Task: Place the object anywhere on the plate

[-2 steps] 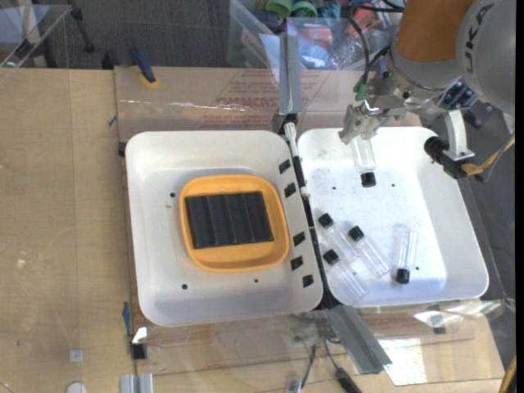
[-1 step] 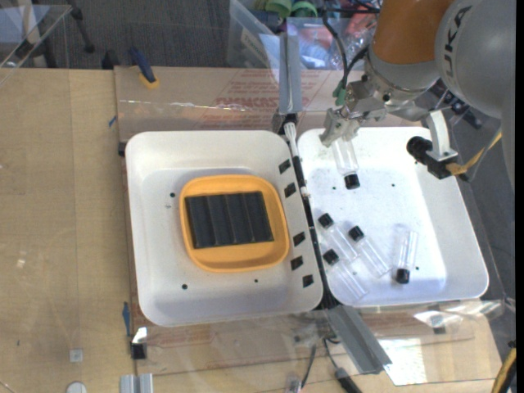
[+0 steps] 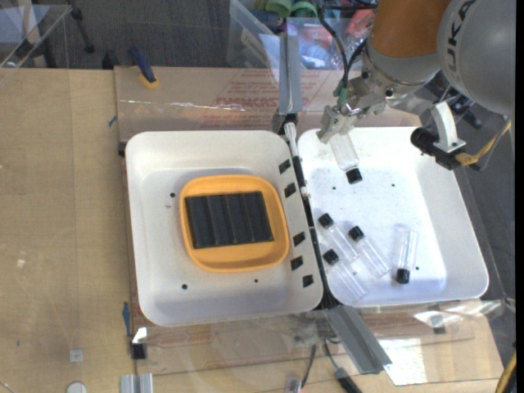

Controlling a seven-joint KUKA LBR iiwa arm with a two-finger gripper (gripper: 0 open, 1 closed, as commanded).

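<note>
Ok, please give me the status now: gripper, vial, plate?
Gripper over right bin's far left corner, one vial hanging between its fingers. Yellow plate in left bin, not yet reached. More vials lying below.

Your grey arm (image 3: 483, 31) with its orange band (image 3: 409, 15) comes in from the upper right corner and slants down toward the left. Below the orange section you see the wrist, with dark cables looping beside it. Your two-finger metal hand (image 3: 340, 125) hangs at the end, pointing down and slightly left, with a clear vial with a black cap (image 3: 347, 158) between its fingertips, cap end lowest.
</note>
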